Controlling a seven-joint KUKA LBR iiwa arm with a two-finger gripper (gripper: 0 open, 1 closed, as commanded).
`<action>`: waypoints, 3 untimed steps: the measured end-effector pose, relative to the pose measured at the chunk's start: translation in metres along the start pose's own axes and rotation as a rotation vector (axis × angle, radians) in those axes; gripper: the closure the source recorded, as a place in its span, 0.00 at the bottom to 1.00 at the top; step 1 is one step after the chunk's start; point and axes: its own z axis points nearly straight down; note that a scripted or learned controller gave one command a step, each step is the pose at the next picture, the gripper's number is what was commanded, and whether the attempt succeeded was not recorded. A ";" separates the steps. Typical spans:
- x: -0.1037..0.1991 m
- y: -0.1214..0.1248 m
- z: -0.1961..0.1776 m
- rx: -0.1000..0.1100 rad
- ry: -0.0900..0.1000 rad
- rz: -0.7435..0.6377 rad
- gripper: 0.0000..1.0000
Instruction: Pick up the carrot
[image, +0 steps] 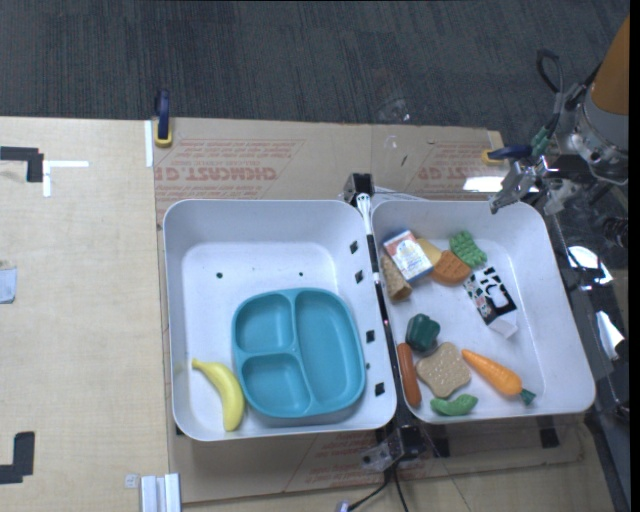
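Carrot (494, 373) lies loose in the right bin (556, 300), near its front-right corner — just beside the bread slice (444, 369). Far back, the gripper (518, 183) hovers over the bin's rear rim — grip state unclear.

Two bins sit side by side on the bench (80, 330). The left bin (190, 240) holds a tray (298, 352) with a banana (225, 390) to its left. The right bin (548, 300) holds the carrot (492, 373) at its near right, bread (443, 370) just left of it, and a box (408, 256) at the far left.
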 end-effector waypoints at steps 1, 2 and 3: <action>0.028 -0.028 0.158 -0.030 -0.009 -0.085 0.00; 0.069 0.027 0.176 -0.028 0.002 0.187 0.00; 0.054 -0.045 0.181 -0.013 -0.002 -0.113 0.00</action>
